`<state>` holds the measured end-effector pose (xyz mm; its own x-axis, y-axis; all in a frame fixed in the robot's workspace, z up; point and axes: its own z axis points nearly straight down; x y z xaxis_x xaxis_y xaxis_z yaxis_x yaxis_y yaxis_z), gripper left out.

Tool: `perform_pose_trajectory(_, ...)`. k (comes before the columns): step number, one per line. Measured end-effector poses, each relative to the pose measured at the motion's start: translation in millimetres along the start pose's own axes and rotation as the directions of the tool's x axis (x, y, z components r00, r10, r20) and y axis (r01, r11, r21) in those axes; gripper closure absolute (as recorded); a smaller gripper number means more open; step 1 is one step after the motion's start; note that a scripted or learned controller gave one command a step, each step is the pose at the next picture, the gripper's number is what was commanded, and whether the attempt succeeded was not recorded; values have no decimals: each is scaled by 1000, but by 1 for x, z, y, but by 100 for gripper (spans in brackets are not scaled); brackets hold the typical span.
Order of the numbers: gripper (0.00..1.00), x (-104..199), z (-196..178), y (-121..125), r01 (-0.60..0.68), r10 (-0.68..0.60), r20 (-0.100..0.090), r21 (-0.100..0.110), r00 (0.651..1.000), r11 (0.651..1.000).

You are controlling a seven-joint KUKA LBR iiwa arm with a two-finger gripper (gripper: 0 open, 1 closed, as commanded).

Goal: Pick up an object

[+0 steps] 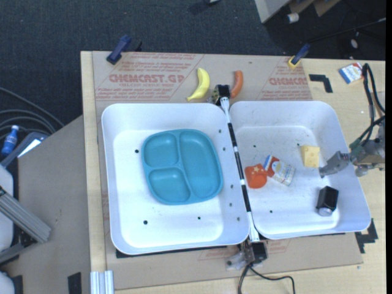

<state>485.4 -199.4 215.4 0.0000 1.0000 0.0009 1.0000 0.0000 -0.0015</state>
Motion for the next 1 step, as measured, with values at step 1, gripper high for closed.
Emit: perform_pose_trajectory(1,0,31,127,65,1,-1,2,-9,1000,1000)
